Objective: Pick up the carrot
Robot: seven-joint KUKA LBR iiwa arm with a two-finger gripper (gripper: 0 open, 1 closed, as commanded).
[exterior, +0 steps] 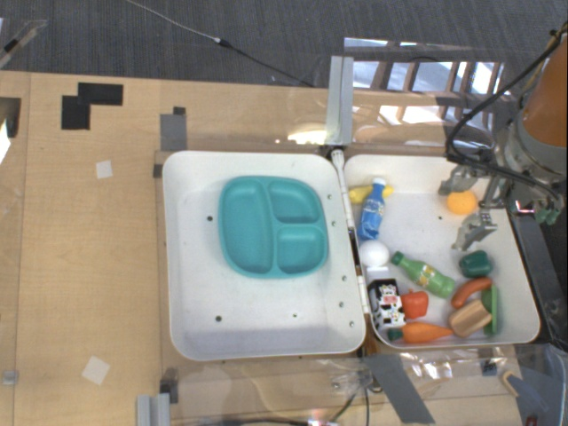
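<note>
Teal plate point(272, 225) sits mid left bin point(191, 327); the right bin point(524, 313) holds a blue bottle point(372, 209) by its left wall and a green bottle point(424, 273) centrally. The orange carrot point(426, 332) lies along the right bin's near edge. The gripper point(469, 209) hangs at that bin's far right corner, fingers spread apart, gripping nothing, by a yellow fruit point(461, 203).

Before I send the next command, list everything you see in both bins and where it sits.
divided plate: 1, teal, middle of left bin
blue bottle: 1, blue, yellow cap, right bin upper left
white ball: 1, left edge
green bottle: 1, centre
cow-print carton: 1, black and white, lower left
carrot: 1, orange, near edge
orange fruit: 1, top, by claw
green pepper: 1, right
claw: 1, grey, above right bin's top right
</note>
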